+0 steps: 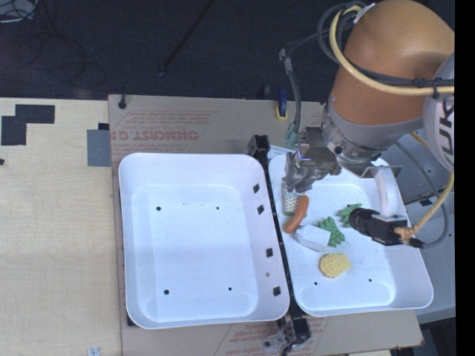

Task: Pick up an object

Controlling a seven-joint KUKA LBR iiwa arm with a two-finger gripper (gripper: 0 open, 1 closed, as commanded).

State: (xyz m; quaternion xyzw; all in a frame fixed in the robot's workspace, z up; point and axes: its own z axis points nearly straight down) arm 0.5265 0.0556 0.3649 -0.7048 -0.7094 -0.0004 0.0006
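Orange stick (pixel 297 214), the piece closest to the claw (pixel 298 178), lies in the bin on the view's right (pixel 371 302), close to the wall it shares with the other bin (pixel 141 273). It lies at a slant, its upper end pointing up toward the claw and its lower end toward the white block.

Nearest the front rim of that bin sits a yellow corn piece (pixel 335 265), on its own on the white floor. Just behind it lies a white block (pixel 313 236), with a green leafy piece (pixel 332 231) touching its right side. A second green leafy piece (pixel 349 213) lies a little farther back and to the right.

Next comes the orange stick, its lower end just beside the white block. A small pale ribbed cylinder (pixel 289 199) stands just beside its upper end, toward the shared wall.

The claw hangs directly above and behind the stick's upper end, its tips down near the ribbed cylinder and the stick. Whether the claw is apart or together, or touching either piece, cannot be told from this slant.

Behind it the grey and orange arm (pixel 386 65) leans in from the right. Both bins rest on a brown cardboard sheet (pixel 185 128).
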